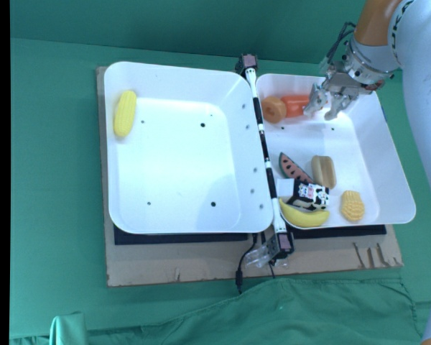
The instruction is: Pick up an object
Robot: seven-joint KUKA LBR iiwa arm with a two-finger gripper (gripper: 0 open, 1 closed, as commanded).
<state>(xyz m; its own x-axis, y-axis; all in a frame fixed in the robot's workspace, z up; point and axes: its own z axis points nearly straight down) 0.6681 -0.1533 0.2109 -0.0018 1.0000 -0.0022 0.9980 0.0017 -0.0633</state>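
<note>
My gripper (pixel 325 107) hangs over the back of the right bin (pixel 388 171), its fingers spread open with nothing between them. Just left of it lies an orange carrot (pixel 284 107) near the bin's back left corner. Further forward in the same bin sit a watermelon slice (pixel 293 167), a bread roll (pixel 323 170), a small cow-print carton (pixel 310 193), a banana (pixel 303 215) and a short yellow corn piece (pixel 352 206). A yellow corn cob (pixel 125 113) lies alone at the far left of the left bin (pixel 179 157).
A black-and-white rod (pixel 264 146) runs along the seam between the two bins, with a clamp (pixel 271 249) at its front end. Both bins rest on a cardboard sheet (pixel 165 268) on green cloth.
</note>
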